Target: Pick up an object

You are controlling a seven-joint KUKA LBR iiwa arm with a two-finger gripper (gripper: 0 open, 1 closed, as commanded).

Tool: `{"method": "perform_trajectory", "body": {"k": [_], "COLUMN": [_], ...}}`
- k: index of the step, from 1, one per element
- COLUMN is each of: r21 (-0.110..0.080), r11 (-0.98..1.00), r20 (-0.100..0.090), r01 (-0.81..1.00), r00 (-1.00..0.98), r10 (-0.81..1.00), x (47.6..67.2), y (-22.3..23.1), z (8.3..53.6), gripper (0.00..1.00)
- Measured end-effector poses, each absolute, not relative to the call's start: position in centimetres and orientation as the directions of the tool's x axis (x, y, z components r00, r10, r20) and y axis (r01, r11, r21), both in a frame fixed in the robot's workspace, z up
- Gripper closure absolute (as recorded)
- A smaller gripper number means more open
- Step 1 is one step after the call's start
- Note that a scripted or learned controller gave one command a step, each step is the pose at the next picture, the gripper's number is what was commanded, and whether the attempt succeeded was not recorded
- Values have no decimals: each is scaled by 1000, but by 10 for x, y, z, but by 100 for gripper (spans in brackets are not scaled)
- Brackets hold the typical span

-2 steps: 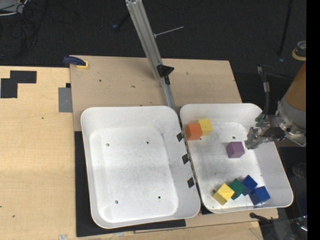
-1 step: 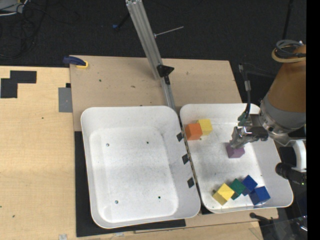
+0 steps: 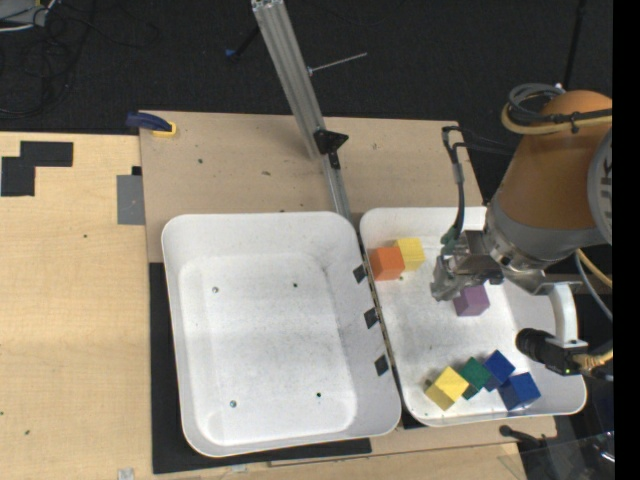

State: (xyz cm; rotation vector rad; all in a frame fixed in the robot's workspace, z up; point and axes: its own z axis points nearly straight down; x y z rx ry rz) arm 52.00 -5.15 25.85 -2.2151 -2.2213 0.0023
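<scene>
Purple block (image 3: 472, 299) sits in the right bin (image 3: 430, 230), roughly mid-bin, w/ the gripper (image 3: 452, 280) right over its upper-left corner. Gripper's metal end overlaps the block from this angle; can't tell if it's clamped or loose, & can't tell if the block is actually pinched or just lying under it.

Camera view, looking down at a slant: arm (image 3: 552, 183) comes in from the right, its big orange-banded body hanging over the bin's right rim & hiding that edge.

Other stuff in the same bin: orange block (image 3: 387, 262) close to the left wall, yellow block (image 3: 410, 252) touching it on the right. Both near the top-left corner, apart from the purple one. Down by the bottom edge a tight cluster: second yellow block (image 3: 447, 387), green block (image 3: 475, 376), two blue blocks (image 3: 500, 367) (image 3: 519, 391), all touching or nearly so. Open white floor between that cluster & the purple block, also between the purple block & the orange/yellow pair.

Left bin (image 3: 200, 236) sits just beside the right one, rims nearly meeting, black clips (image 3: 370, 317) along the seam. Metal rail (image 3: 292, 71) slants up from the seam's top end.
</scene>
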Motion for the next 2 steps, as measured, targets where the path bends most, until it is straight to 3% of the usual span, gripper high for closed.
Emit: {"method": "perform_trajectory", "body": {"k": [2], "r21": [-4], "r11": [4], "r20": [2], "r01": [1000], "r00": [-4], "r10": [1000], "x": [520], "y": [41], "z": [254], "gripper": [100]}}
